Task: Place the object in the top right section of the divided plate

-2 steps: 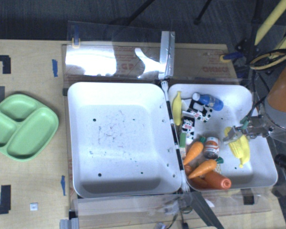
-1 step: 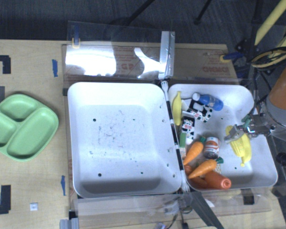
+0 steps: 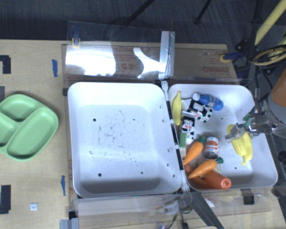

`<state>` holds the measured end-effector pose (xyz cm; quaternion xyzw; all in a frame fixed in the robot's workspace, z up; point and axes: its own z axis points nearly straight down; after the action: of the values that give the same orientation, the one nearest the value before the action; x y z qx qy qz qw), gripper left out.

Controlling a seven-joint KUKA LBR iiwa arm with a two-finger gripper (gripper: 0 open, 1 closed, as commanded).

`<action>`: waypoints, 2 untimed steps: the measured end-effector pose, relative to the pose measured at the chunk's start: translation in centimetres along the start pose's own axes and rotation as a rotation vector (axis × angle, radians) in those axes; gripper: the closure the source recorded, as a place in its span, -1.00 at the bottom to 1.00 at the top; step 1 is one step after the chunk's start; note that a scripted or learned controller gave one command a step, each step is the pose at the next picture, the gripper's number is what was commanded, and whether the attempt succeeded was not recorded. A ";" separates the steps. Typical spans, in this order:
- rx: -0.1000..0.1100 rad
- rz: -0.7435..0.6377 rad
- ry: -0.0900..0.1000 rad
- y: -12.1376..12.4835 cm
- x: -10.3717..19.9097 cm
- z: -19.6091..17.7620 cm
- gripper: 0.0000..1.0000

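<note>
The tool (image 3: pixel 238 130) sits low over the yellow corn (image 3: pixel 243 144) in the right bin (image 3: pixel 262 175); its grip state is unclear, the arm cut off.

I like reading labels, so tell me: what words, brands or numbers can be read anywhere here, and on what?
None can be read with certainty.
Cardboard sheet behind the bins: faint reddish print, too blurred to read.
Small can in the right bin: label too small to read.
Black-and-white toy: a pattern, no text.
</note>
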<state>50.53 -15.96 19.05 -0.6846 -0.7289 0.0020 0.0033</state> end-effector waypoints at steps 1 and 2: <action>0.002 0.001 0.000 0.1 -0.1 -0.7 1.00; -0.002 -0.258 0.000 0.6 5.2 0.6 1.00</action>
<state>50.79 -10.75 18.50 -0.5853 -0.8108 0.0009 0.0030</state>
